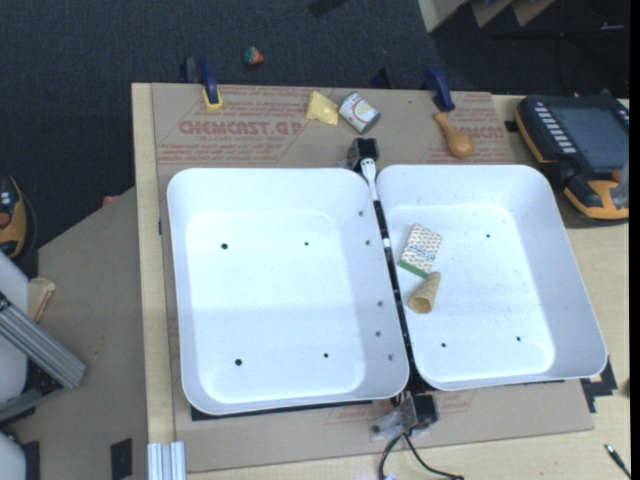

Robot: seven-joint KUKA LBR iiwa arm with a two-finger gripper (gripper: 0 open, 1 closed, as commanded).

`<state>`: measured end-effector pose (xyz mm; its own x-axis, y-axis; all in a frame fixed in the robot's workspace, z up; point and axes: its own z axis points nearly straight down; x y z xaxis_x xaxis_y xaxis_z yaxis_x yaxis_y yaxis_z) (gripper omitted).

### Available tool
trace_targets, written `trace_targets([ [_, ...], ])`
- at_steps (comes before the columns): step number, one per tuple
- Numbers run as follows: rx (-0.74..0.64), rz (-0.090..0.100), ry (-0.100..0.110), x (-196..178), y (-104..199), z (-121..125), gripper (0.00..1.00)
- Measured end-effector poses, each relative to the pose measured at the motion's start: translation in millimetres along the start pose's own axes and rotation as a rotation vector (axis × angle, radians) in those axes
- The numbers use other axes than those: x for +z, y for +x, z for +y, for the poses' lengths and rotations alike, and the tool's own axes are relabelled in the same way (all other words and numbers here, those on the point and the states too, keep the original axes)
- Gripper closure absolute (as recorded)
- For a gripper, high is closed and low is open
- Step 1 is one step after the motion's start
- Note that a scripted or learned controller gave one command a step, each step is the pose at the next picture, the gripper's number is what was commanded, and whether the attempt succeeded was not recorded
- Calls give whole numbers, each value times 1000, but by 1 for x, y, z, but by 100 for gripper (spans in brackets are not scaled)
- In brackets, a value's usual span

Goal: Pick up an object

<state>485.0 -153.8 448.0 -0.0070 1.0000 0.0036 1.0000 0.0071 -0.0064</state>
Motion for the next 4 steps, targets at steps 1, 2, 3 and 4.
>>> trace_targets([
  [1, 1, -1, 0, 61, 50, -5, 100],
  [2, 0, 0, 4, 148, 118, -5, 100],
  [3, -3, 0, -21, 33, 189, -3, 100],
  [4, 5, -4, -11, 29, 185, -3, 100],
])
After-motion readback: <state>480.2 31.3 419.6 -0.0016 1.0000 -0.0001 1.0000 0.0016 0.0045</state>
